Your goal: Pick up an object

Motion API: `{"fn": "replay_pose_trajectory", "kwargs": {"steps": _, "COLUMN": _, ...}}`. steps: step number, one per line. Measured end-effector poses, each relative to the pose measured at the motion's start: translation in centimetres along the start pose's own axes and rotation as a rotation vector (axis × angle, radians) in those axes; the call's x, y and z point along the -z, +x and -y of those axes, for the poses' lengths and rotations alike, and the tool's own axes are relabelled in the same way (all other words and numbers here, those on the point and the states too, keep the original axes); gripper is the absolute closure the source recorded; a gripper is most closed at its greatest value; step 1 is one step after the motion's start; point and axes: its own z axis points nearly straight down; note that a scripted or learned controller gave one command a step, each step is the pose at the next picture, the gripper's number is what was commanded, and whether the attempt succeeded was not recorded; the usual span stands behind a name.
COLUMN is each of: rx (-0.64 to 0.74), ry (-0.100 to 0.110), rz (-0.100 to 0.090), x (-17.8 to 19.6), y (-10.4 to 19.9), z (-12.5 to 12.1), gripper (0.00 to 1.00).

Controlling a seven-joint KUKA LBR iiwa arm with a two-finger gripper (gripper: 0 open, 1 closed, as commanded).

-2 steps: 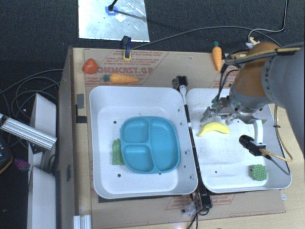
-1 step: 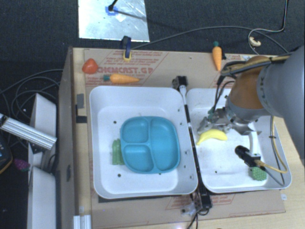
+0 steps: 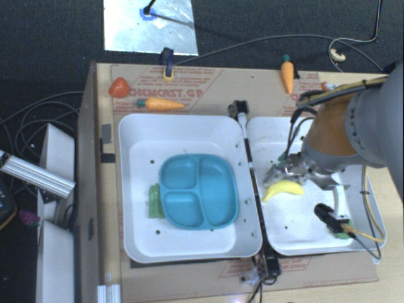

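— Banana (image 3: pixel 283 189) position?
— Right bin (image 3: pixel 303 242), left-centre of floor, lying flat.
— Claw (image 3: pixel 289 169)?
— Low over the banana's upper edge, just above it; finger spread unreadable from this angle, grip cannot be told.
— Left bin (image 3: pixel 136 169)?
— Blue divided plate (image 3: pixel 199 190), green piece (image 3: pixel 153 201) alongside.

A robotics lab test bench, not a home or kitchen.

A grey industrial arm (image 3: pixel 360 128) with an orange band reaches over two shallow white bins (image 3: pixel 136 169) set side by side on a cardboard-covered bench (image 3: pixel 208 84). Loose cables (image 3: pixel 38 125) trail across the dark carpet floor beyond the bench's left and far edges. Toy carrots (image 3: pixel 159 104) and a plastic tomato (image 3: pixel 118 88) lie along the bench's far edge as props, and a shiny metal sheet (image 3: pixel 150 17) lies on the floor beyond it.
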Motion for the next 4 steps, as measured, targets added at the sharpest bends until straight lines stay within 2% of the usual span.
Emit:
{"fn": "replay_pose_trajectory", "kwargs": {"steps": 1, "rx": 0.001, "ry": -0.003, "rz": 0.0, "x": 1.1, "y": 0.0, "z": -0.1, "gripper": 1.0}}
{"fn": "replay_pose_trajectory", "kwargs": {"steps": 2, "rx": 0.001, "ry": -0.002, "rz": 0.0, "x": 1.1, "y": 0.0, "z": -0.1, "gripper": 0.0}}
{"fn": "replay_pose_trajectory", "kwargs": {"steps": 3, "rx": -0.001, "ry": -0.006, "rz": 0.004, "x": 5.5, "y": -10.1, "z": -8.8, "gripper": 0.0}}
{"fn": "replay_pose_trajectory", "kwargs": {"steps": 4, "rx": 0.001, "ry": 0.0, "rz": 0.0, "x": 5.3, "y": -5.6, "z": 0.6, "gripper": 0.0}}
